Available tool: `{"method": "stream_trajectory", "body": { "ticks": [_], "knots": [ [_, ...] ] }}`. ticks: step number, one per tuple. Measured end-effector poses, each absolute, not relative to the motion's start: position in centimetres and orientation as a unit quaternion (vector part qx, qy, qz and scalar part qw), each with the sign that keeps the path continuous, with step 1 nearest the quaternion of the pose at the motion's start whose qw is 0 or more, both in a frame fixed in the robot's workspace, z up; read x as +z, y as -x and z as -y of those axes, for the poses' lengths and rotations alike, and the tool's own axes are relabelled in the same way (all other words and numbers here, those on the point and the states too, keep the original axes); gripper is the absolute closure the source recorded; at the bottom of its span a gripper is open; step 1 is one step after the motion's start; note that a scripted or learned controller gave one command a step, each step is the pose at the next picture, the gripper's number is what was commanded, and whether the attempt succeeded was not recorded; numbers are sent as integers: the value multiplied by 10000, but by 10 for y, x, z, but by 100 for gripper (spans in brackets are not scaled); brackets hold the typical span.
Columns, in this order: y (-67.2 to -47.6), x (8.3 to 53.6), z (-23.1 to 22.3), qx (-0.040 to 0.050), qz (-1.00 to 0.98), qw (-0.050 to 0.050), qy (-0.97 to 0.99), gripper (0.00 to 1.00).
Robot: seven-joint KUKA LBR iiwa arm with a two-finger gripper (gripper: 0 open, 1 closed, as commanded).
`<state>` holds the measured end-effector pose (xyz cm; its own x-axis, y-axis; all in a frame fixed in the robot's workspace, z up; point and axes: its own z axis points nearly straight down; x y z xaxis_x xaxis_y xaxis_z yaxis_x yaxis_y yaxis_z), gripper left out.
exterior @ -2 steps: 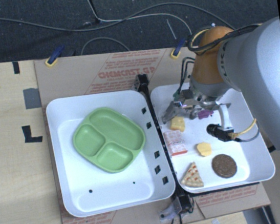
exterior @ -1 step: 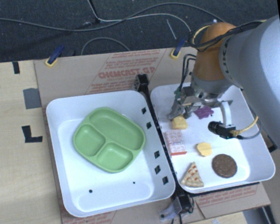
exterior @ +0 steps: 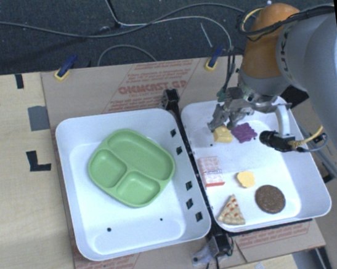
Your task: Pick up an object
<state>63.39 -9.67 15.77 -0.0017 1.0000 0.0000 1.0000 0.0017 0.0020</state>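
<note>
Gripper [exterior: 225, 118] lowered over right white bin [exterior: 303, 205] far edge, grip state cannot be told | small yellow chunk [exterior: 222, 134] just beneath, purple cluster [exterior: 243, 132] beside | open floor toward near-right corner.

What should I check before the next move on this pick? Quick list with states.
1. Gripper over the right bin: ok.
2. Target under the fingers, yellow piece beside the purple piece: ok.
3. Those two touching, so a double grab is possible: not ok.
4. Finger opening: cannot tell.
5. Anything held already: cannot tell.
6. Pizza slice, brown cookie and green tray apart from the gripper: ok.
</note>
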Motion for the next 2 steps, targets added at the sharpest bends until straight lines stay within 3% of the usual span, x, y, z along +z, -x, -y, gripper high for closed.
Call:
{"method": "stream_trajectory", "body": {
  "ticks": [1, 2],
  "knots": [
    [-633, 219, 103, 14, -7075, 20, -7067, 100],
    [-633, 226, 102, 0, -7075, -3, -7067, 100]
  ]
}}
